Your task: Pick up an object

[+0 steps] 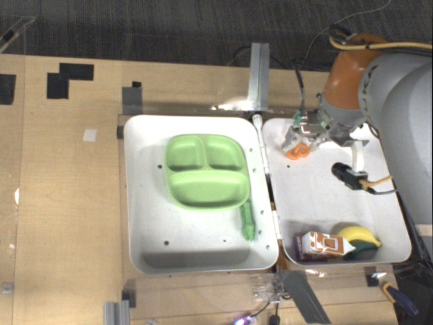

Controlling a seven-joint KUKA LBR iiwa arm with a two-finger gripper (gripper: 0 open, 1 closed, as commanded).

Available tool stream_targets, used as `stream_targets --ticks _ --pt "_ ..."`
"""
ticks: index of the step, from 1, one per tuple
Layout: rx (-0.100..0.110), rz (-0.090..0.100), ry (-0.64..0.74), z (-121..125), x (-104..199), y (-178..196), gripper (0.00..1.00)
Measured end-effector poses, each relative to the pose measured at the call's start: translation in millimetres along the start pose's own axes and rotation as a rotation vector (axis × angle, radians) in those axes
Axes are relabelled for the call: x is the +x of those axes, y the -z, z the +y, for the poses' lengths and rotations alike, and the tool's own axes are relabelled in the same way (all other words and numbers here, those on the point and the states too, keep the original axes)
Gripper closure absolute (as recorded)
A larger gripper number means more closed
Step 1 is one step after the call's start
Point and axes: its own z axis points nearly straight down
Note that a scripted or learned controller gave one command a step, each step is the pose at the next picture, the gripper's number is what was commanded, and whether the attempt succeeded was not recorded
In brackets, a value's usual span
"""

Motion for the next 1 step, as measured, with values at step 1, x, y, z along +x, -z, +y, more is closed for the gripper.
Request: stream_targets --ticks 1 --pt "0.011 0.002 -0.018 10.9 54.0 84.9 1.0"
